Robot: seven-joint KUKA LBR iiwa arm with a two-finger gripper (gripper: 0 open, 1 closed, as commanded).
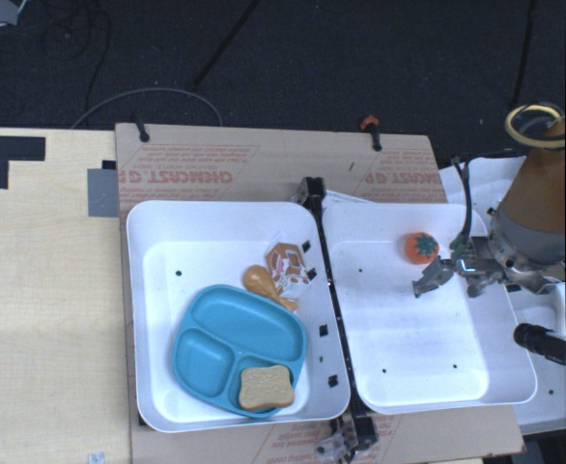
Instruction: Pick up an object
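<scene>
A small orange toy fruit with a green top [420, 247] lies in the right bin [428, 356], near its back. My gripper [440, 268] hangs over the right side of this bin, just right of and slightly nearer than the fruit. Its dark fingers [428, 284] are spread open with nothing between them. The fruit sits beside the fingers, apart from them. In the left bin [153, 259] lie a blue divided plate [235, 346] with a slice of bread [266, 387] on it, a tan drumstick-shaped toy [262, 281] and a small clear packet with brown pieces [288, 264].
A black divider [327, 298] runs between the two bins. Cardboard [264, 167] lies under the bins, and a pale wooden bench top [42, 298] extends to the left. The arm's grey and orange body [539, 196] stands over the right bin's right edge.
</scene>
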